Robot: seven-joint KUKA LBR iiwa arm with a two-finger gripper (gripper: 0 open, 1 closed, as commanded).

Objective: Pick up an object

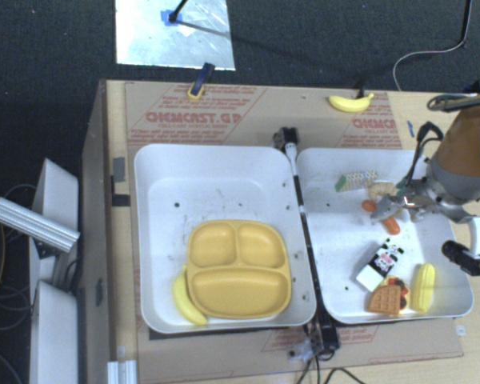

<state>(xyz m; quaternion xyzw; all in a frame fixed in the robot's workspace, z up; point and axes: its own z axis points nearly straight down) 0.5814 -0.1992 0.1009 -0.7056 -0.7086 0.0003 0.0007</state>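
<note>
The right bin [336, 238] holds several small toys. Among them are a green and white piece [356, 181], a beige piece [380, 189] and two orange pieces [370, 206] [392, 225]. Nearer the front lie a black and white carton [382, 262], a brown waffle [386, 298] and a yellow corn-like piece [423, 286]. My gripper [405, 202] hangs low over the bin's right part, right beside the orange pieces and the beige piece. I cannot make out anything held in it.
The left bin [160, 214] holds a yellow divided plate [238, 266] with a banana [186, 301] at its left. On the bench behind the bins lie a toy banana [350, 102] and a blue and yellow tool [200, 81].
</note>
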